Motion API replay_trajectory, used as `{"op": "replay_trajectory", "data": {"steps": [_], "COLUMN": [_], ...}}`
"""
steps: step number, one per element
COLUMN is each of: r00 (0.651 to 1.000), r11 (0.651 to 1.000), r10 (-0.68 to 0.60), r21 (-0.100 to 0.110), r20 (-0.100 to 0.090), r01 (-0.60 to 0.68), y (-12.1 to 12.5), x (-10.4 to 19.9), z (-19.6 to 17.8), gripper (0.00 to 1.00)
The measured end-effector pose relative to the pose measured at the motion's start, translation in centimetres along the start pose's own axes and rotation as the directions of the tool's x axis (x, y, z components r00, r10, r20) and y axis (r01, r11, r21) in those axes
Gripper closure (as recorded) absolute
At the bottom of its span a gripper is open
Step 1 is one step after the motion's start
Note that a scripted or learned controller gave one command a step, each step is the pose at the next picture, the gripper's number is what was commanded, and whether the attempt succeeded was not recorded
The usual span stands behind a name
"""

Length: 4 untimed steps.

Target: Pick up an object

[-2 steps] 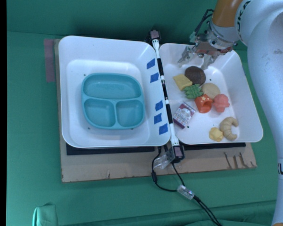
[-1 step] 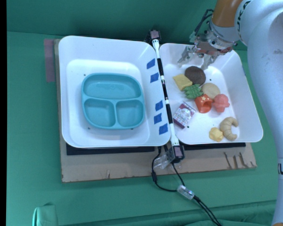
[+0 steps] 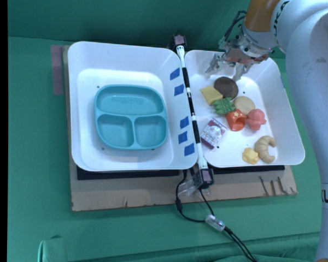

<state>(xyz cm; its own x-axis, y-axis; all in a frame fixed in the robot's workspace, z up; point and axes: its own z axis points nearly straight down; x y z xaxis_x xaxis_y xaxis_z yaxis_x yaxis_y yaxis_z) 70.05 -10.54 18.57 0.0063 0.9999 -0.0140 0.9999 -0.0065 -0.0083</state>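
The gripper (image 3: 226,66) is hanging over the far part of the right white bin (image 3: 287,113), with its two fingers spread open and nothing between them. It is standing above the bin floor, just behind the round dark brown toy (image 3: 226,86), which is the nearest thing to it. Beside that toy the yellow wedge of toy cheese (image 3: 210,95) is lying, and next to them the green leafy toy (image 3: 223,106), the pale round bun (image 3: 244,103), the red toy (image 3: 235,120) and the pink toy (image 3: 256,118) are crowding together. The red and white packet (image 3: 212,132) is lying close to the divider, and the tan croissant (image 3: 265,146) and a small yellow piece (image 3: 250,156) are resting near the front edge. The left white bin (image 3: 79,59) is carrying a teal divided plate (image 3: 131,117).

I judge that the approach step is in hand: no object is picked yet. The next move is probably asking the gripper to come a little forward and down, so the fingers are going around the brown toy without pushing the cheese.
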Motion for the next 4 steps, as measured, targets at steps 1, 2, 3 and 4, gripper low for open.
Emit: {"op": "replay_trajectory", "data": {"steps": [1,2,3,4], "r00": [1.0,1.0,1.0,1.0], "r11": [1.0,1.0,1.0,1.0], "r10": [0.0,-0.002,-0.01,-0.001], "r21": [0.0,0.0,0.001,0.0], "r20": [0.0,-0.003,-0.019,0.0], "r01": [0.0,0.002,0.01,0.001], "y": [0.0,0.01,0.12,0.01], "x": [0.02,-0.08,-0.91,0.05], "z": [0.0,0.0,-0.02,0.0], "gripper": [0.0,0.0,0.0,0.0]}}
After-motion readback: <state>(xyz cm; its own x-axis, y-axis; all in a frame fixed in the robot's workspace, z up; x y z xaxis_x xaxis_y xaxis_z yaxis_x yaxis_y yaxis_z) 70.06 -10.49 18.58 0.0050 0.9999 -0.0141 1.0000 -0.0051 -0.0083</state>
